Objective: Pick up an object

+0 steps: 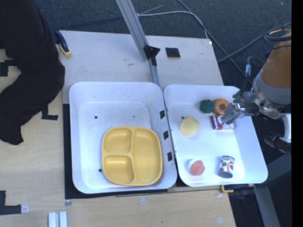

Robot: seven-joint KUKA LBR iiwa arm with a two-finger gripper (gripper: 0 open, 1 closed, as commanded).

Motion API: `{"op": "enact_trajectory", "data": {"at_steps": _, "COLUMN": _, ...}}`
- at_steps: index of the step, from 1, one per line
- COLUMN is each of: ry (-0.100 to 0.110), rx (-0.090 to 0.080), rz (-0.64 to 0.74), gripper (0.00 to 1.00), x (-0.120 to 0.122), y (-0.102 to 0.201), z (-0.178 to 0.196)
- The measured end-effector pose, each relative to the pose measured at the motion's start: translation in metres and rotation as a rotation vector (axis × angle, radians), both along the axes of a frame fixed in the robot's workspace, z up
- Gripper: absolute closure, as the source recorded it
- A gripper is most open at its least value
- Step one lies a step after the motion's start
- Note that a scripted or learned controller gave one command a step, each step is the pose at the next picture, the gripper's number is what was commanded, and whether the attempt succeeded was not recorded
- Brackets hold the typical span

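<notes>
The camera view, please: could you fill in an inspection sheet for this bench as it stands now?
Surface: light bench bearing two white bins side by side.
Job's things: right bin holds a green piece, an orange piece, a yellow lump, a red-and-white packet, a red-and-white round item and a small can.
Clutter: yellow divided tray in the left bin; small black square on the bench.
Grippers: gripper low over the packet; finger state unclear.
Cables: several across the dark floor behind the bench.
Surroundings: slanted metal post; dark cloth at left.
</notes>
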State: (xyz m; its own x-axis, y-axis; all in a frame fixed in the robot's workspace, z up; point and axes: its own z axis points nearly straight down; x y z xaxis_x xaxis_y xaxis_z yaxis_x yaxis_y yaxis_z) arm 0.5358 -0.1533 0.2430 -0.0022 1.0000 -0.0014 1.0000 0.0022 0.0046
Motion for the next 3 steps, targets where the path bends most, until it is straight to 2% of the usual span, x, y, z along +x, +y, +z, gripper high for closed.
{"op": "enact_trajectory", "data": {"at_steps": 1, "ry": 0.005, "rx": 0.003, "rz": 0.005, "gripper": 1.0, "x": 0.021, "y": 0.055, "z": 0.0}}
{"op": "enact_trajectory", "data": {"at_steps": 3, "ry": 0.007, "rx": 0.002, "rz": 0.004, "gripper": 1.0, "x": 0.035, "y": 0.158, "z": -0.026}}
